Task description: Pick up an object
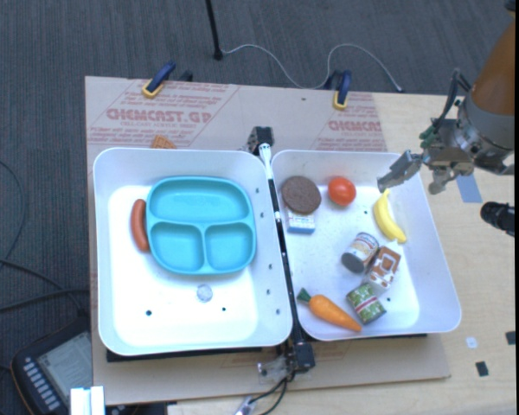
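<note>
Above the right white bin (432, 258), near its upper right corner, we saw the grey two-finger gripper (424, 167) hanging, with nothing between its jaws. One finger reached left toward the yellow plastic banana (388, 217), but we could not tell whether the jaws were spread or pressed together.

Taking the banana as our landmark, the small red tomato-like ball (342, 191) lay just to its left, and the round brown cookie-like disc (301, 194) farther left with a small pale blue-and-white block (301, 224) touching its lower edge. Below the banana stood a tipped grey tin can (360, 253), a red-and-white carton (384, 267) beside it, a green-labelled can (365, 303) lower down, and an orange plastic carrot (330, 310) at the lower left. Well to the left, in the left white bin (112, 258), sat a turquoise divided plastic tray (201, 226) with a red sausage-like toy (139, 224) beside it.

We judged the banana the nearest candidate. Its curved, smooth body could slip or roll out if the jaws closed across its narrow end. It also lay close to the bin's right wall, so a descent could strike the rim. The clustered cans and carton risked a double contact and a failed grasp.
</note>
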